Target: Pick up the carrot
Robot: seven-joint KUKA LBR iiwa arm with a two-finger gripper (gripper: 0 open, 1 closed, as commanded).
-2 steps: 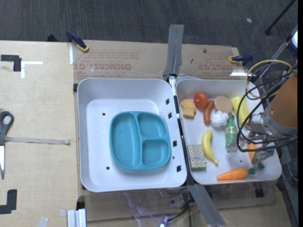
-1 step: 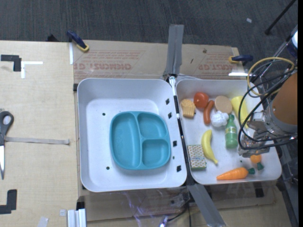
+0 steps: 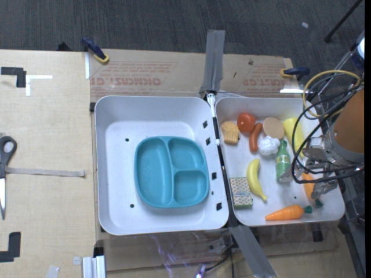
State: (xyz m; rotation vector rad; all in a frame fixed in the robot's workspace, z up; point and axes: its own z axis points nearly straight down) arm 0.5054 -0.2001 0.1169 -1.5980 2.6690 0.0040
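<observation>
Nothing is visibly held by the hand, its opening unclear, above the carrot.

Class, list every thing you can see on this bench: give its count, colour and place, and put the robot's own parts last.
Bins: two, white, side by side.
Divided plate: one, teal, in the left bin.
Carrot: one, orange, near the right bin's front edge.
Bananas: two, yellow, one mid-bin, one by the cables.
Tomato: one, red, right bin's back.
Sausage: one, red-orange, beside the tomato.
Bottle: one, green, right bin.
Sponge-like block: one, green and tan, front left of right bin.
Scissors: one, grey, left of the bench.
Clamps: two, blue and yellow, back edge.
Arm: one, grey and orange, right side.
Hand: one, over the right bin's right edge.
</observation>
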